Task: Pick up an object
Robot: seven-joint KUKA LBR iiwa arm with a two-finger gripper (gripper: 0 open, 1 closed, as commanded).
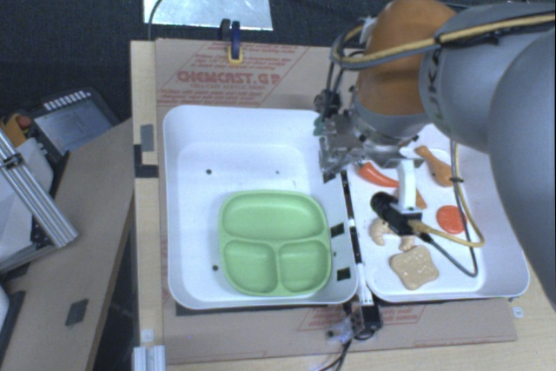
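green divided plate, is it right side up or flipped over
Right side up: the green divided plate lies flat in the left bin with its three hollow compartments facing up.

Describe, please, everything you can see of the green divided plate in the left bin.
The green plate is pale, matte and plastic-looking, a rounded rectangle with a raised rim. Ridges split it into three compartments: one wide section across the far side and two smaller ones along the near side. All three look bare. It lies flat and upright on the floor of the left bin, towards the near right corner, close to the wall shared with the right bin. The gripper hangs beyond its far right corner, apart from it.
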